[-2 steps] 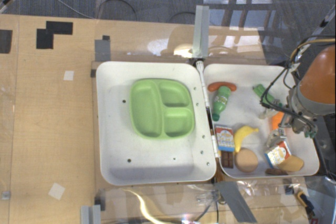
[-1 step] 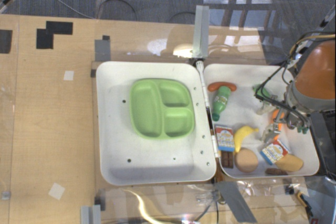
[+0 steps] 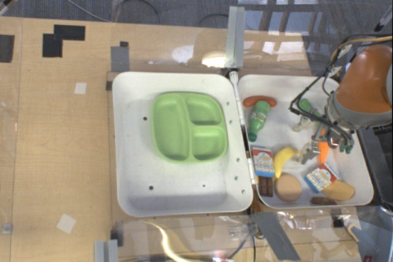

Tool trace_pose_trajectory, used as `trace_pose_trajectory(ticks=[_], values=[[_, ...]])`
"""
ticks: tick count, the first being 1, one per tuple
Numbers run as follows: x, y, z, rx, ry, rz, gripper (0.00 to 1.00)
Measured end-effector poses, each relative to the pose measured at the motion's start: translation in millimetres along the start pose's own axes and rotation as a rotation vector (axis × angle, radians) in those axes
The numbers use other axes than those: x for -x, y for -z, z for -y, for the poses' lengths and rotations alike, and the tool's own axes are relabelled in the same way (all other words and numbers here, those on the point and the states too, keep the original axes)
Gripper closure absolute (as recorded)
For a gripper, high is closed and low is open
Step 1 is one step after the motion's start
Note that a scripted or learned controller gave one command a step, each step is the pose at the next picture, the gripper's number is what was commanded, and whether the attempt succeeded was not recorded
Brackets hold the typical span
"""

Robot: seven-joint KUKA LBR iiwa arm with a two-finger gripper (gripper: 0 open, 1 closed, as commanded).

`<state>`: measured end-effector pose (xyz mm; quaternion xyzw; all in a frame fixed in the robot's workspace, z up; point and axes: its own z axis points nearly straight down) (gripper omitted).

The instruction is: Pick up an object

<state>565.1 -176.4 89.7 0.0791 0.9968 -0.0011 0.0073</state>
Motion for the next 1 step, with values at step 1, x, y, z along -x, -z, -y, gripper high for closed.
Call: trace_pose_trajectory(ticks=[1], values=[[5.4, 15.3, -1.2, -0.002, 0.007, 0.017, 1.00]])
